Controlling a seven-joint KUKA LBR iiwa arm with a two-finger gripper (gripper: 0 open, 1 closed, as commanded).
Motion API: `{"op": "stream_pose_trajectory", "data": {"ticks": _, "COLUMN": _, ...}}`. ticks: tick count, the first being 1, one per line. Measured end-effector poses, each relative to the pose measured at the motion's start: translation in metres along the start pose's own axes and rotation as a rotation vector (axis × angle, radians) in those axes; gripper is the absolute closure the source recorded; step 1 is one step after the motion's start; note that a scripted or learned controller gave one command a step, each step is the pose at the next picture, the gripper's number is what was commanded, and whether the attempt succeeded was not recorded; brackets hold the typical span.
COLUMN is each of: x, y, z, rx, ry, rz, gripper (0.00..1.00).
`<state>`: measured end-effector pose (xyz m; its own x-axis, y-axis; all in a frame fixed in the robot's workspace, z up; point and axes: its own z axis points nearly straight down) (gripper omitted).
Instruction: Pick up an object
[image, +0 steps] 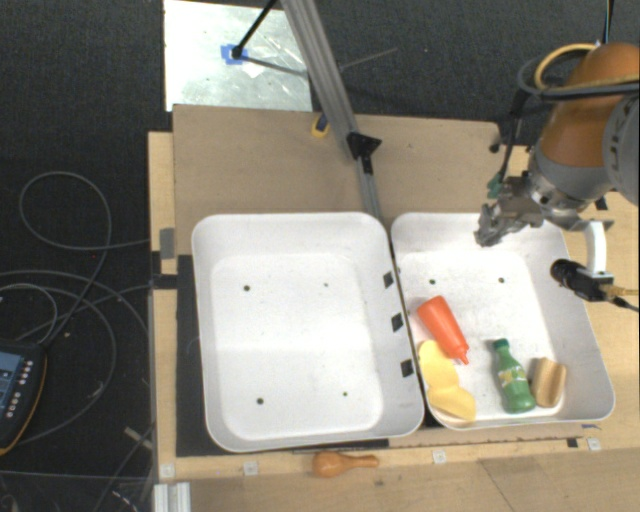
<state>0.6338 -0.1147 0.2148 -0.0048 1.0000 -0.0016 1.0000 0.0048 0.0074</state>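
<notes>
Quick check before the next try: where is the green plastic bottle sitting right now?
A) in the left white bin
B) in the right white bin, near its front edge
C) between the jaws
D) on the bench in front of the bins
B: the green plastic bottle lies in the right white bin, near its front edge, between the orange bottle and a tan block.

Arm (590, 120): orange band over grey wrist housing, yellow and black cables looped above; small grey metal claw (490, 235); white bracket with black fitting alongside

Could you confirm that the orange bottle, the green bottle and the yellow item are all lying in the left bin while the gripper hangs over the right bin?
Not quite: the camera view shows the orange bottle, green bottle and yellow item lying in the right bin. The gripper does hang over that right bin.
</notes>
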Motion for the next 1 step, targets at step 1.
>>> {"op": "stream_pose_trajectory", "data": {"ticks": 1, "x": -0.0001, "y": 0.0014, "z": -0.0239, "rx": 0.003, "ry": 0.001, "rz": -0.002, "gripper": 1.00}}
